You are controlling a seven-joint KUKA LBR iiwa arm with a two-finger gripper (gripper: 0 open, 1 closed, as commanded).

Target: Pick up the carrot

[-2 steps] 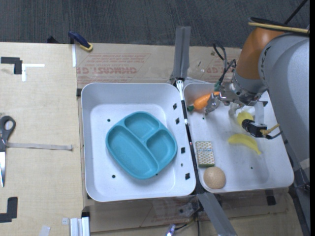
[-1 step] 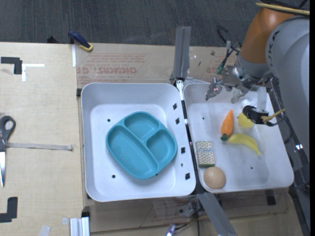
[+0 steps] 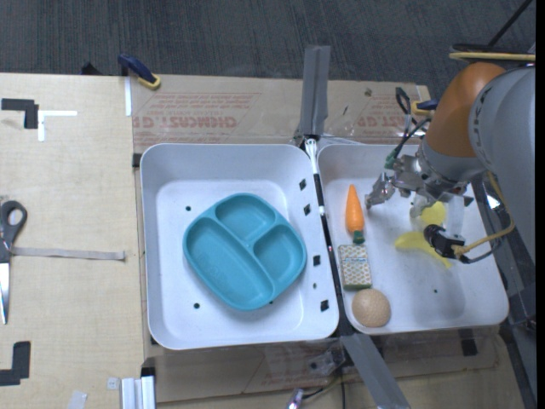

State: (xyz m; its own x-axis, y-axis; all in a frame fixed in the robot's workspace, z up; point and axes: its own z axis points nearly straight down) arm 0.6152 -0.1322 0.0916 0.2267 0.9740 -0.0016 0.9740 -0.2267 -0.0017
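Nearest me in the right bin point(image 3: 477, 305), an egg point(image 3: 371, 308) and a sponge point(image 3: 355, 266) line the left wall; beyond them the carrot point(image 3: 354, 210) lies lengthwise, tip pointing away. Just right of it my gripper point(image 3: 397, 192) hovers, fingers spread, holding nothing.

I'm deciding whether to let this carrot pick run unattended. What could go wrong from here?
1. The carrot lies right against the right bin's inner wall, so a finger of the tool may hit the wall instead of closing on it.
2. The green sponge sits close to the carrot's lower end and could get nudged or caught.
3. The tool is off to the carrot's right, near the yellow item, which it may disturb.
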